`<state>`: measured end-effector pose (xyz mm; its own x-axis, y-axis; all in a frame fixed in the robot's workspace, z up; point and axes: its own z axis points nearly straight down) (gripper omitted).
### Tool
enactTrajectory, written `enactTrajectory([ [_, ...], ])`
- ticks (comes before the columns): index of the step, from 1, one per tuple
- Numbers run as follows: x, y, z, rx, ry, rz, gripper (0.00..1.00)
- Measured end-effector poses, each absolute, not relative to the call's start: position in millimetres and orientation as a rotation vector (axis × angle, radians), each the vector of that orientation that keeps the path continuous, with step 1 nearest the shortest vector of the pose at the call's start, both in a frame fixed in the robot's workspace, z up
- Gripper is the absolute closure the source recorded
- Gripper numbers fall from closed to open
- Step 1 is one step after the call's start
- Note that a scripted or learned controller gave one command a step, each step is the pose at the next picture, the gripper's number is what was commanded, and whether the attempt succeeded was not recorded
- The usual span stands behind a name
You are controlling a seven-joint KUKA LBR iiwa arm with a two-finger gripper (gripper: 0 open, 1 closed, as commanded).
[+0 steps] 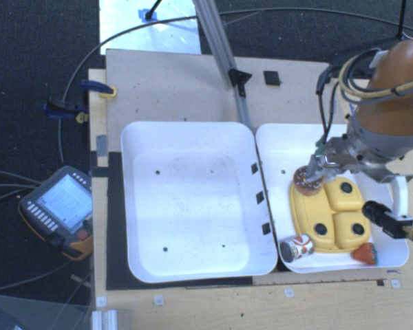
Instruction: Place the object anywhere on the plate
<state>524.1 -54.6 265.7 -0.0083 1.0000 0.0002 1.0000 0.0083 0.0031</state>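
On the floor at the far left lies the teach pendant (58, 208), its screen lit and clear of the bench, presumably parked there so an operator can reach it. Next comes the left bin (193, 201), a shallow white tray with bare walls. A row of black clips (260, 196) runs along the seam where it meets the right bin (279, 153), which likely keeps the two from sliding apart.

In the right bin sits the yellow sectioned plate (330, 218), the target. At its upper left corner is a small round brown object (305, 177), a doughnut-like toy, lying on or just over the plate's rim. The gripper (316, 167) comes down right on it, arm reaching in from the right; I cannot tell how the pincer stands, nor whether it grips the toy.

A small can (296, 247) lies on its side just off the plate's lower left corner, and a strawberry-like red toy (364, 254) rests by the lower right, both outside the plate.
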Motion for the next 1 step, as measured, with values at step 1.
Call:
enactTrajectory([
  [1,543.8,-1.4,267.8,2.208,2.233,0.006,1.0],
])
